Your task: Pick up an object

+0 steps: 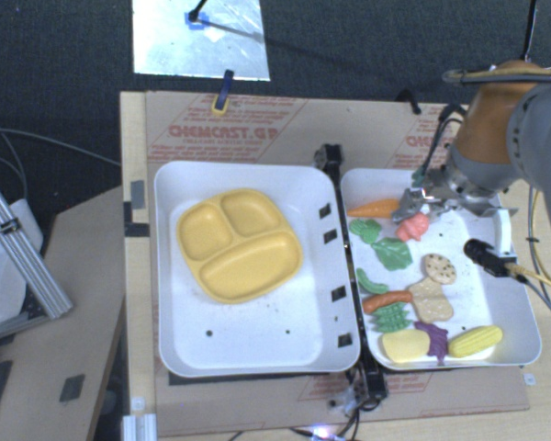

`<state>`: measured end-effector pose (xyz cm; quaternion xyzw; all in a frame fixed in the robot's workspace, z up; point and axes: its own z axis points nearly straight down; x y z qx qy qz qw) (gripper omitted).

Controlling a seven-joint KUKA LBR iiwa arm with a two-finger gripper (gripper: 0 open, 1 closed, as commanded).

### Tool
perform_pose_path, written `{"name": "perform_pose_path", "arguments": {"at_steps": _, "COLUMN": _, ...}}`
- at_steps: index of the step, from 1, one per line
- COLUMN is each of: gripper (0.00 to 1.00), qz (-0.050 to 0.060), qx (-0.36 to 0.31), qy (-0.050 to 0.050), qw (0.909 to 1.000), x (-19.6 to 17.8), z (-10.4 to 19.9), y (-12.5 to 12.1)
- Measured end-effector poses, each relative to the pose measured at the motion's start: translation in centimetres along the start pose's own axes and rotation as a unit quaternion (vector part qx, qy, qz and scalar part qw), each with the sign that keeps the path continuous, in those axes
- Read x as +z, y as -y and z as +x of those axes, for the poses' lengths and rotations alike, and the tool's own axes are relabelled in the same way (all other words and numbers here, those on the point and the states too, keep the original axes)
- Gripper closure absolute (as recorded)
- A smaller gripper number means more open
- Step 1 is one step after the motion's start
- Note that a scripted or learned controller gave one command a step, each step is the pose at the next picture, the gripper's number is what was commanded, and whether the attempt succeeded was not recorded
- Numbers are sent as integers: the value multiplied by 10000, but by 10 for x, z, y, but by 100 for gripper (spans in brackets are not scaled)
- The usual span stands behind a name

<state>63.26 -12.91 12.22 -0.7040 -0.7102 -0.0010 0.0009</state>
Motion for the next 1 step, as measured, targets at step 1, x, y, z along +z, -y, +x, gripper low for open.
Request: {"name": "perform_pose_path", "arguments": {"at_steps": 1, "gripper": 100, "qz": -19, "qx": -18, "qy": -8, "qw": 10000, "x": -66, "z": 93, "y": 45}}
